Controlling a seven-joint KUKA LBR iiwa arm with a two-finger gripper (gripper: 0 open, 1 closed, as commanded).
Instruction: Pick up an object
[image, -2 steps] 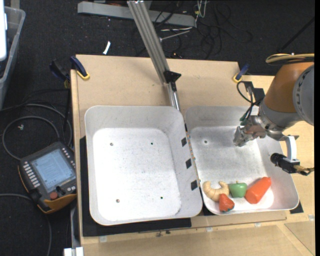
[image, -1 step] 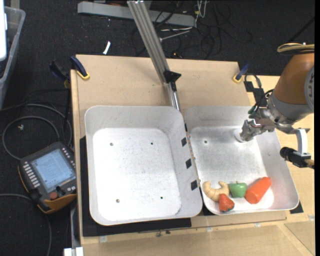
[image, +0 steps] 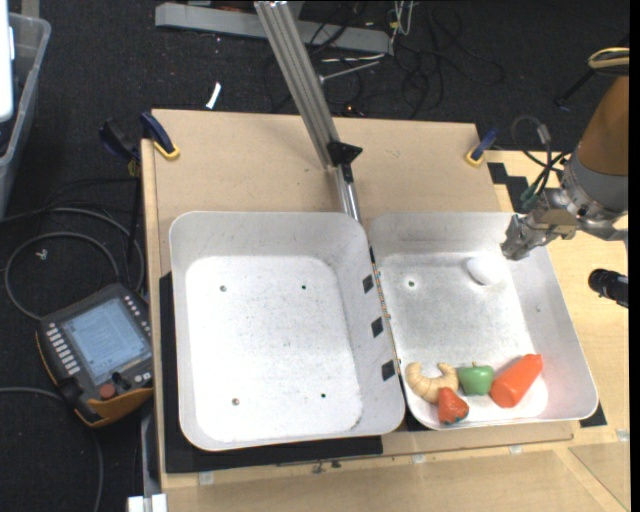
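The right bin (image: 440, 310) holds a small white rounded object (image: 484, 269) near its far right side. Along its near edge lie a cream curved piece (image: 428, 378), a small red object (image: 452, 404), a green pepper-like object (image: 477, 378) and an orange carrot-like object (image: 517, 380). My gripper (image: 520, 240) hangs over the right bin's far right rim, just right of and above the white object. Nothing shows between its fingers.
The left bin (image: 270, 330) lies beside the right one. A slanted metal pole (image: 305, 85) crosses the bench from the top. A teach pendant (image: 95, 345) rests on the floor at the left. Clamps (image: 160, 135) grip the bench's far corners.
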